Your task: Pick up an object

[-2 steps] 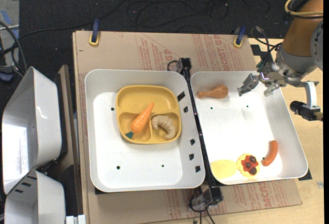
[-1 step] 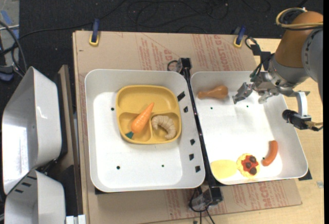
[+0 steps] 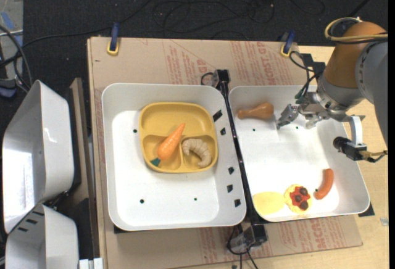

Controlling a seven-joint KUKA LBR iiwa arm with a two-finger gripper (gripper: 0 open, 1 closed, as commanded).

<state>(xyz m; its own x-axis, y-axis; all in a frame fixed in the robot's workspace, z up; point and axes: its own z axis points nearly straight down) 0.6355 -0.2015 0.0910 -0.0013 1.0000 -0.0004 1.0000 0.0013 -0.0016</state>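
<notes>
My gripper [image 3: 287,118] hangs low over the far part of the right bin [image 3: 355,197], reaching in from the right with the orange band of my arm [image 3: 349,61] behind it. My jaws stand apart, tips pointing toward the bin's middle wall, with nothing between them. Just ahead of my tips, a little farther back, lies a chicken drumstick [image 3: 257,112], close but not touching me. Well nearer to the camera from my jaws, along the bin's front edge, lie a flat yellow piece [image 3: 267,202], a small pizza slice with dark and red toppings [image 3: 298,197] just beside it, and a red sausage [image 3: 324,183] tilted toward the bin's right side. Beyond the dividing wall, in the left bin [image 3: 123,200], a yellow divided plate [image 3: 151,115] holds a carrot [image 3: 171,141] in one compartment and a pale shrimp [image 3: 198,152] in the neighbouring one, both well apart from me.
</notes>
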